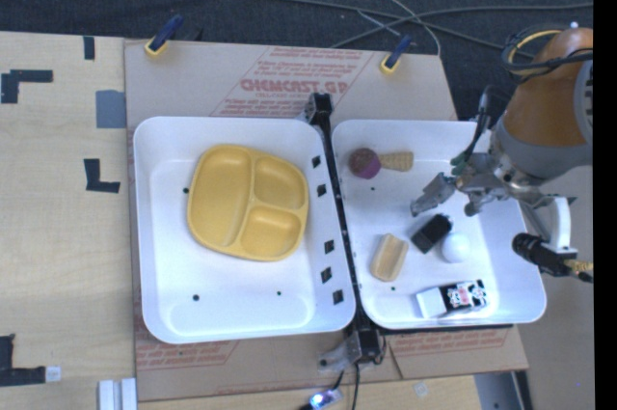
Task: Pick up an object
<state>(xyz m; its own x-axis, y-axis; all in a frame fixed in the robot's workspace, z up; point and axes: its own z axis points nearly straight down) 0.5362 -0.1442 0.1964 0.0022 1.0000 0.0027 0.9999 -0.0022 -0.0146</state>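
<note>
The right bin (501, 148) holds several small things. A toy ice-cream cone (378, 162) with a purple scoop lies at its back left. A tan bread-like piece (389, 257) rests near the divider. Close together in the middle sit a black block (431, 232) and a white ball (455, 247). A white and black carton (453, 298) lies by the front wall. My gripper (451, 202) hangs over the middle of this bin, just behind the black block, open, with nothing between its fingers.
The left bin (164, 302) carries a yellow divided plate (248, 202). The arm's orange and grey body (545, 123) stands over the right bin's right side. Cables run across the dark floor behind the bench.
</note>
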